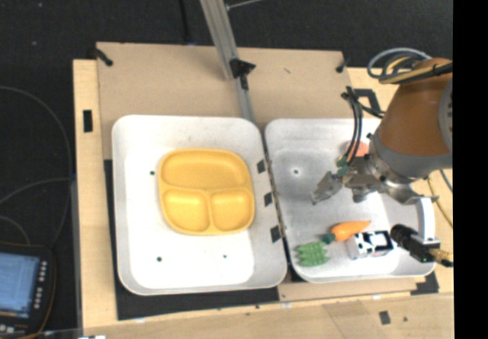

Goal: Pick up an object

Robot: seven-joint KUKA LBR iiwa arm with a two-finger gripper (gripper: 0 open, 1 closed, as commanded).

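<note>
Camera view: end effector [329,187] hovers above carrot [350,230] in right bin [299,148].

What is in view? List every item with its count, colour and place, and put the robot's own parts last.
bins: two, white, side by side on the bench.
divided plate: one, yellow, three compartments, in the left bin.
carrot: one, orange with a green tip, near the front of the right bin.
green toy: one, green, front left corner of the right bin, just left of the carrot.
black and white toy: one, black, white and a bit of blue, right of the carrot, beside it.
bench: one, tan board under both bins.
metal pole: one, grey, slanting down from the top to between the bins.
screen: one, blue, bottom left corner.
arm: one, grey with orange, over the right bin.
gripper: one, grey, above the right bin's floor, holding nothing.
</note>
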